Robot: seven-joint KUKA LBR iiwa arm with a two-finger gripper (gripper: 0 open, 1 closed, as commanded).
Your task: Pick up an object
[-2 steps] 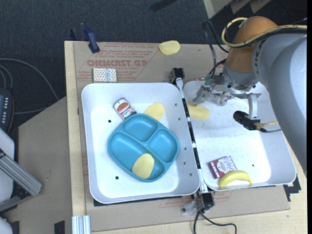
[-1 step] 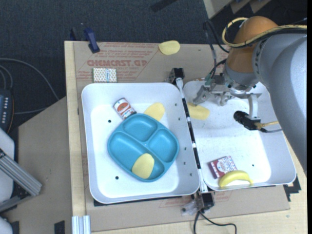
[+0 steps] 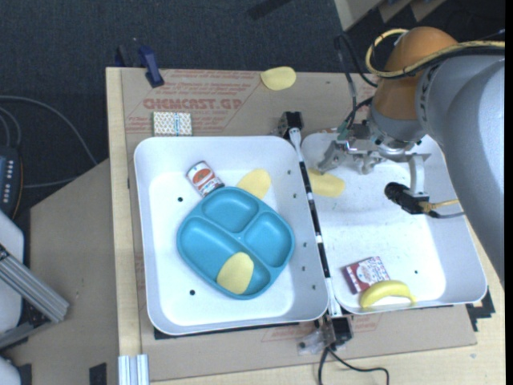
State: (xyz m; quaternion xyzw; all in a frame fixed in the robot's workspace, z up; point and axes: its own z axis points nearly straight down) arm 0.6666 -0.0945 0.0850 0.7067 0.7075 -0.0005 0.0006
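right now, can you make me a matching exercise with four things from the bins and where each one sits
Things:
1. blue divided plate
2. banana
3. small can
4. gripper

Places:
A. near edge of the right bin, beside a red packet
B. far part of the right bin, just above a pale yellow piece
C. middle of the left bin, with a yellow piece in its near compartment
D. far part of the left bin, just beyond the plate

Pairs: 1-C, 2-A, 3-D, 4-B
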